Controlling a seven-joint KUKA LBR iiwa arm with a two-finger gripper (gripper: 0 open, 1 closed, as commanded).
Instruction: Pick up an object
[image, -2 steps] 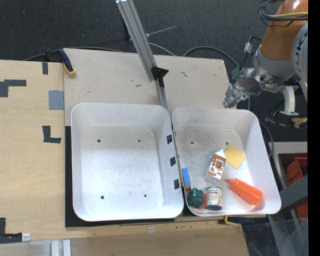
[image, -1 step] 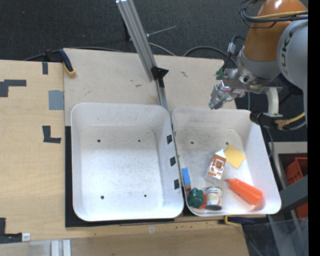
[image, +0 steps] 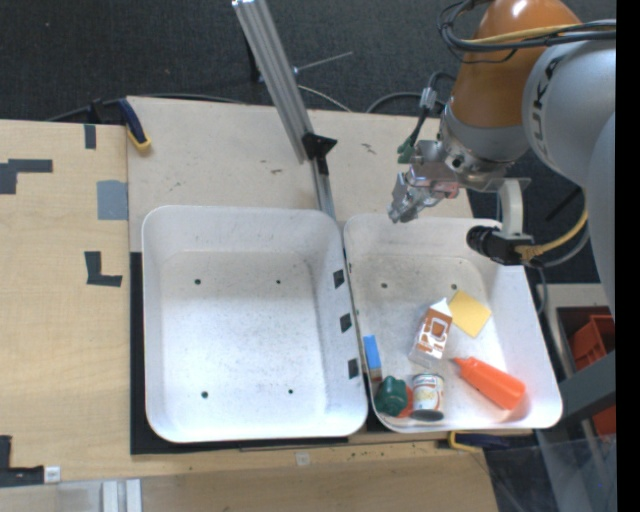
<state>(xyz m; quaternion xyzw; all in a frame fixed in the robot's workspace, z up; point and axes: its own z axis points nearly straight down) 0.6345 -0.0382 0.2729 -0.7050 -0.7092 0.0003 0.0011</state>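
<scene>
Left white bin (image: 160, 300) on the bench, slanted metal pole (image: 283, 90), tape patches (image: 112, 198), blue-yellow clamp (image: 135, 125)

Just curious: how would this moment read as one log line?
arm: above right white bin far edge | pincer: holds nothing | orange plastic carrot: in bin

The arm (image: 575, 75) is smooth grey casing with dark lettering on its side, a glossy orange band (image: 510, 35) above the wrist, black cables looping over that band, and a small metallic gripper (image: 410, 205) of grey parts with a green fitting beside it.
</scene>
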